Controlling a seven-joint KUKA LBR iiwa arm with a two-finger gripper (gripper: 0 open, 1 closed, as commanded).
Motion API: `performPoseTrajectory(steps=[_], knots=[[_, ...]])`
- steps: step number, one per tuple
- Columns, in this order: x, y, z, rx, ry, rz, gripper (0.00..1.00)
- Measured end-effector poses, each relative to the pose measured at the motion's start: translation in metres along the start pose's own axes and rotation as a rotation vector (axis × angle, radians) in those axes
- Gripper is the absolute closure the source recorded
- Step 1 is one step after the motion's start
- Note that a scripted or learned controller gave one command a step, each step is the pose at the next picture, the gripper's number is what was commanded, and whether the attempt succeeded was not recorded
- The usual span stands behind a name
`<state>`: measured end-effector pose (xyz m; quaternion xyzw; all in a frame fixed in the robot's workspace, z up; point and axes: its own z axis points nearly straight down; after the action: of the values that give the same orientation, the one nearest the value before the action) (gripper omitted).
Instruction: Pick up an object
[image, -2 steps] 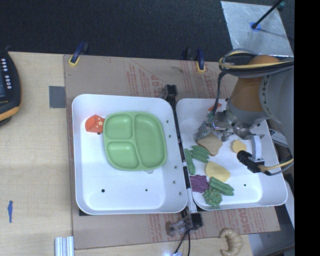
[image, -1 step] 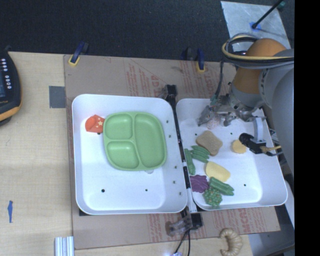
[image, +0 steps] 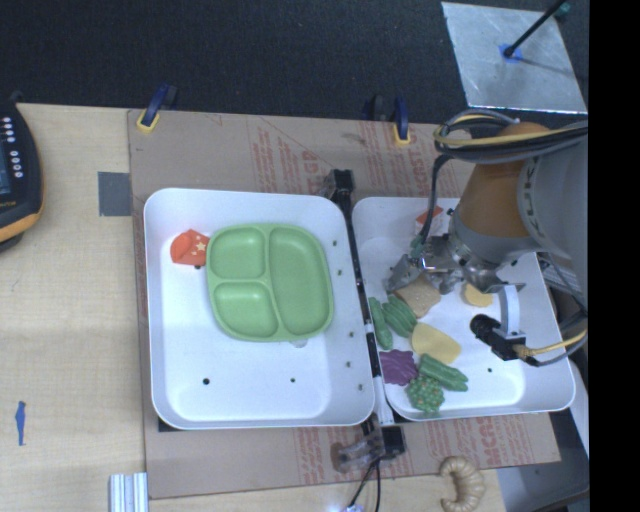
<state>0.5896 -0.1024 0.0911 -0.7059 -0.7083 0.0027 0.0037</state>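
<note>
At frame right, in the right bin (image: 560, 395): gripper (image: 420, 270) low over the toy pile, finger state hidden. Nearest thing: tan piece (image: 418, 298), touching or just below; cucumber (image: 398, 316) lower left, lying diagonally.

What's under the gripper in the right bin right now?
The gripper sits low over the right bin, over a tan piece beside a green pickle-like piece. The arm's wrist covers the bin's upper part, so anything lying there is hidden.
</note>
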Motion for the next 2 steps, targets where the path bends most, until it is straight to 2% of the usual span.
performPoseTrajectory(steps=[1, 2], knots=[[-0.035, 0.065, -0.003, -0.013, -0.004, -0.002, 0.0], [-0.002, 0.007, 0.0, 0.0, 0.0, 0.0, 0.0]])
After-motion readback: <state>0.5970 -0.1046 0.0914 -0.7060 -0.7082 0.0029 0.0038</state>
